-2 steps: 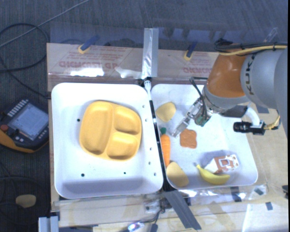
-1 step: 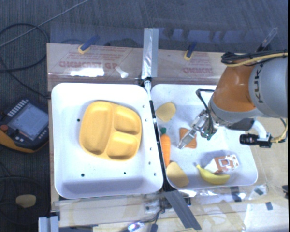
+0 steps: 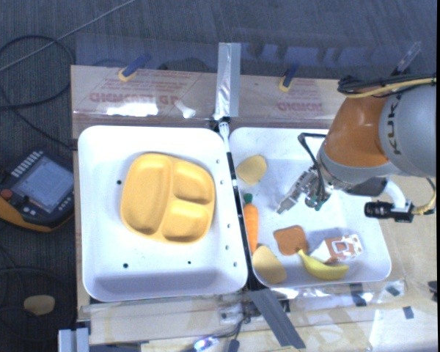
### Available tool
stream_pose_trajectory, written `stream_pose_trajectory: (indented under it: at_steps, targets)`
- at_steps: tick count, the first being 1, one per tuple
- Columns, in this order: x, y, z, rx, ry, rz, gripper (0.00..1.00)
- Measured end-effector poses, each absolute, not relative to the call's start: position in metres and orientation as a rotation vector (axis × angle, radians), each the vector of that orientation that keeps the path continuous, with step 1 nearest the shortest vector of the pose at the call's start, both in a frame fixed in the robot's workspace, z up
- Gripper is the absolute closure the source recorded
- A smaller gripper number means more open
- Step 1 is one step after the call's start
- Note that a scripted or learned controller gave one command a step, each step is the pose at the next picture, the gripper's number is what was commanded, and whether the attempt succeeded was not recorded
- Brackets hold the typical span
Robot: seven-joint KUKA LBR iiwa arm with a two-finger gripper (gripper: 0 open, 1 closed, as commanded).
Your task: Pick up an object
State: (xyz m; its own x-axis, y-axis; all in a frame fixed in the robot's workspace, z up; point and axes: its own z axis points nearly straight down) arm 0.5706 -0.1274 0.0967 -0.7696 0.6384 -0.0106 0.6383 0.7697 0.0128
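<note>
Yellow sectioned tray (image 3: 169, 196) lies in left bin (image 3: 95, 270). Right bin (image 3: 367, 270) holds carrot (image 3: 251, 224), banana (image 3: 319, 266), brown toast slice (image 3: 290, 239), small carton (image 3: 342, 247), two pale pieces (image 3: 251, 169). Gripper (image 3: 297, 195) hangs above bare bin floor, jaws slightly parted, nothing between them.

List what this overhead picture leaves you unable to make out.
- Gripper: its tip is small and blurred, so open or shut is unclear.
- Carton: print too small to read.
- Arm: cut off by the right edge.
- Banana: partly under the carton.
</note>
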Motion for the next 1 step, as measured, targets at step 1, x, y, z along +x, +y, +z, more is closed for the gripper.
stream_pose_trajectory:
  at_steps: [1]
  targets:
    - [0.5705, -0.1273, 0.0966, 1.061, 2.942, 0.013, 0.00]
